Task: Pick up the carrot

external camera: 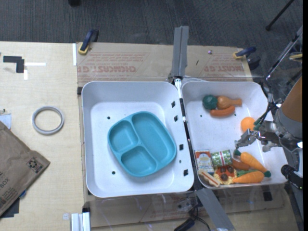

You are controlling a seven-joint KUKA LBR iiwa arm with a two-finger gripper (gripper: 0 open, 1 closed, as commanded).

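Note:
Two orange carrots with green tops lie in the right bin (192, 129), near its front right corner. One carrot (253, 162) lies slantwise, with its green end toward the gripper. The other carrot (248, 177) lies along the front wall. My gripper (250, 145) hovers just behind and above the slanted carrot. It is open, with nothing between its fingers. The arm comes in from the right edge.
The right bin also holds an orange ball (247, 123), a green-topped vegetable (210, 102), a drumstick (229, 101), an orange piece (223, 112), a small can (221, 157) and a packet (203, 160). A blue divided plate (142, 143) sits in the left bin (96, 129). A tape ring (47, 120) lies on the bench.

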